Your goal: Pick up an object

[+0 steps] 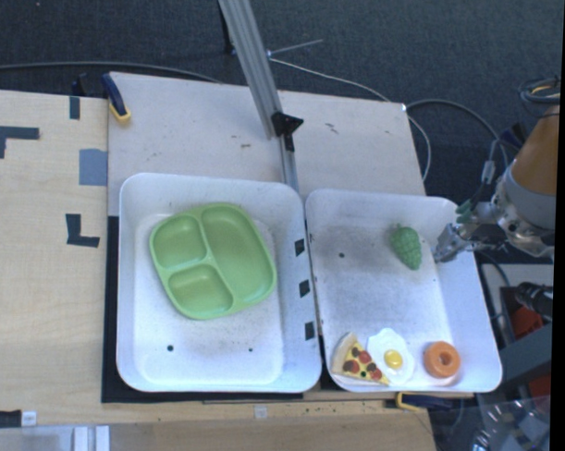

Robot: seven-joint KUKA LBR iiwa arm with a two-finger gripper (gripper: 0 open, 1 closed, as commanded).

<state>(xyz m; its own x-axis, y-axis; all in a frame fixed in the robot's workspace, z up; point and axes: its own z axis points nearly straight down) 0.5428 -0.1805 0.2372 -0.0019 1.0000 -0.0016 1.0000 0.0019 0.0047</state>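
The right bin holds a bumpy green toy vegetable near its far right side. Along that bin's front edge lie a pizza slice, a fried egg and an orange doughnut. My gripper hangs at the right rim of the right bin, just right of the green vegetable and apart from it. Nothing shows between its fingers.
A green divided plate lies in the left bin. A grey metal rail slants across the bench behind the bins. A blue and yellow clamp sits at the back left. Cables run at the right.
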